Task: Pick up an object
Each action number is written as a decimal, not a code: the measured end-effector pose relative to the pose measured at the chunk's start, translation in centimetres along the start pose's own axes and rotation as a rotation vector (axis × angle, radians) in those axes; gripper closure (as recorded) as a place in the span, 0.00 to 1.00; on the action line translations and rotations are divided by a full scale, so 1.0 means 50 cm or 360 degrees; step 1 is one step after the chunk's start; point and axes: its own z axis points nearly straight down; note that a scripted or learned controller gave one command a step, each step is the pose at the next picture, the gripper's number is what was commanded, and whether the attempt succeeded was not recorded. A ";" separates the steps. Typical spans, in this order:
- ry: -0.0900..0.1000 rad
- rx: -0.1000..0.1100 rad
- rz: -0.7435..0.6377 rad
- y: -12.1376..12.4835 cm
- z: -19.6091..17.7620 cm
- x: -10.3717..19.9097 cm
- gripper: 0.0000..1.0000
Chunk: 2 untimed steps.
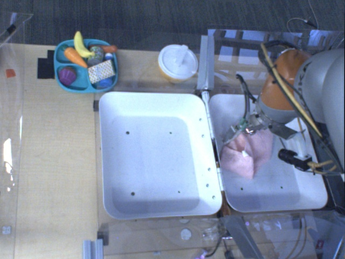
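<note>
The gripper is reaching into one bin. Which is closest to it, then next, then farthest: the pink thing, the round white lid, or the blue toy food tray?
Measured from the gripper in the camera view:
1. The pink thing, right beneath it in the right bin.
2. The round white lid, on the bench beyond the bins, near the middle.
3. The blue toy food tray, on the bench at the far left.
</note>
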 end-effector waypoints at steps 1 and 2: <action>-0.0011 -0.0013 -0.0002 0.006 -0.026 -0.003 1.00; 0.0007 0.0021 0.0635 0.068 -0.188 0.022 1.00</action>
